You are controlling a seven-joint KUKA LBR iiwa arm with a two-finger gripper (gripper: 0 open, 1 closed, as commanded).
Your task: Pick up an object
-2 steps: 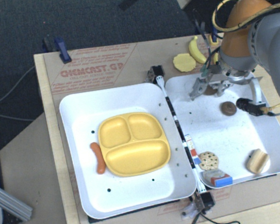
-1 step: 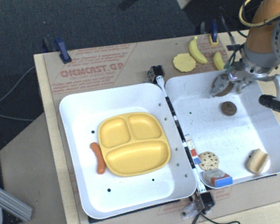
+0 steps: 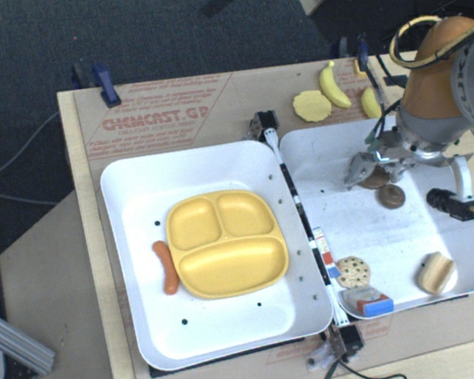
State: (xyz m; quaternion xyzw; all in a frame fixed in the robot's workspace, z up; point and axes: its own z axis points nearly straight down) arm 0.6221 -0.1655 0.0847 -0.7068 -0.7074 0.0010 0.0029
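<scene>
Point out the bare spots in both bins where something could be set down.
Left bin: bare floor all round the yellow tray, widest below it; the sausage crowds its left. Right bin: middle is bare, between gripper and cookie; near edge crowded.

Left bin [image 3: 143, 269]: yellow tray [image 3: 225, 242] mid-frame, hot dog [image 3: 166, 266] touching its left edge.
Right bin [image 3: 337, 151]: brown lump [image 3: 392, 196] upper centre; cookie [image 3: 353, 272], bread [image 3: 436, 273] lower edge.
Jaws [image 3: 377, 168]: just above the lump.
Table [image 3: 156, 117]: banana [image 3: 334, 86], top right.

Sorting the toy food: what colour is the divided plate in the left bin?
Yellow divided plate, clearest in the camera view.
</scene>
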